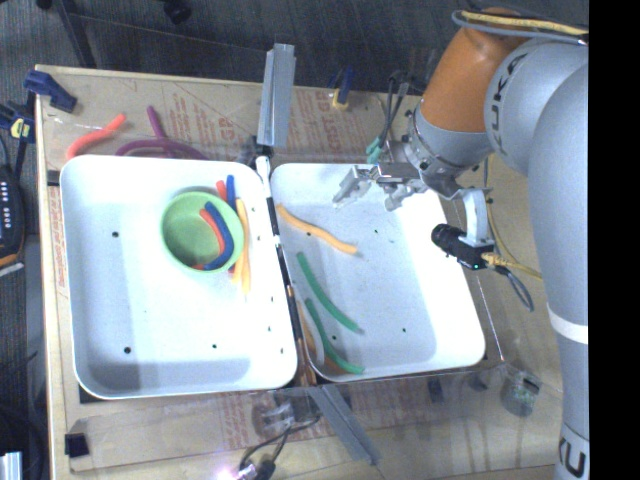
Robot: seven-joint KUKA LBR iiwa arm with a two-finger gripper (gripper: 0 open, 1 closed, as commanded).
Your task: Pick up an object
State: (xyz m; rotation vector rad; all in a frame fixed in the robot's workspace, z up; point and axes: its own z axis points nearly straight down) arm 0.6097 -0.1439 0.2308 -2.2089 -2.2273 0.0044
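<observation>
My gripper (370, 191) hangs over the far part of the right bin (440, 318), its two fingers spread open with nothing between them. In front of it and to the left, an orange strip (318, 230) lies on the bin floor. Two green strips (328, 296) lie further forward on the left side of that bin. The left bin (120, 308) holds a green bowl (200, 232) with red, blue and orange strips in and beside it.
A grey bar (275, 93) stands upright behind the gap between the bins. Orange and purple strips (150, 138) lie on the bench behind the left bin. A black part with a cable (462, 245) hangs off the arm over the right bin's right rim.
</observation>
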